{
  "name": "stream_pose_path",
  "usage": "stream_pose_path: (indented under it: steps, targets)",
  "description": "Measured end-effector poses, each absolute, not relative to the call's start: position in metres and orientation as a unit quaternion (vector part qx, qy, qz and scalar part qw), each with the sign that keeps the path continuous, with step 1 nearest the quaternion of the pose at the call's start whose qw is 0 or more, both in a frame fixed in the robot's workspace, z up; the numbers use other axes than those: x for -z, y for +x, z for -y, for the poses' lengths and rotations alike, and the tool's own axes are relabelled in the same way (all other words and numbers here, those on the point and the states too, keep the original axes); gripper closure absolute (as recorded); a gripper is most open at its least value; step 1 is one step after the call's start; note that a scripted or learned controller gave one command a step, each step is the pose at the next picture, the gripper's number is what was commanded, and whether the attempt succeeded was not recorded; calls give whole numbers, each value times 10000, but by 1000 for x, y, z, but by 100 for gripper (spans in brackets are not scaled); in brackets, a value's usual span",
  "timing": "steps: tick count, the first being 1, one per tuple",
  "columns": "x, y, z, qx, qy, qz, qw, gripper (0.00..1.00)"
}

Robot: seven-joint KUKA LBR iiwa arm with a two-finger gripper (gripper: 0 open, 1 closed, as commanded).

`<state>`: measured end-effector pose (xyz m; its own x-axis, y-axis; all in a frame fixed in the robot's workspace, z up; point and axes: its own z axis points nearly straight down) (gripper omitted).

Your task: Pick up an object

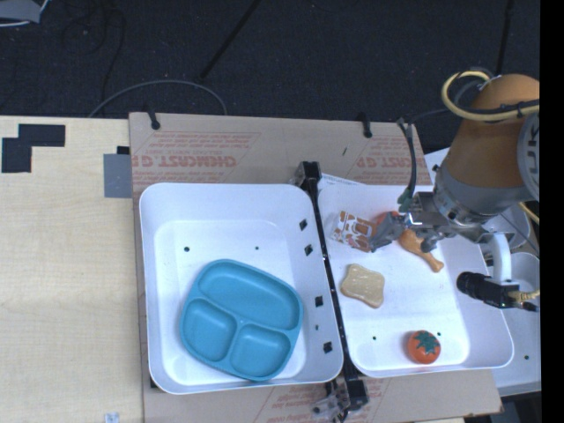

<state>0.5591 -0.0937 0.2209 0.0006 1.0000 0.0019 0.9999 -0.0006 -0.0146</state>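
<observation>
We see the gripper (407,227) low in the right bin (480,346), at the frame's right, over an orange carrot-like object (426,252) whose long axis runs upper left to lower right. Its upper end is hidden beneath the gripper; we cannot tell its finger state.
</observation>
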Motion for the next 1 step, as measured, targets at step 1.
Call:
stream_pose_path:
  steps: [1]
  targets:
    - [-227,561,94,-11,-7068,7074,17,0]
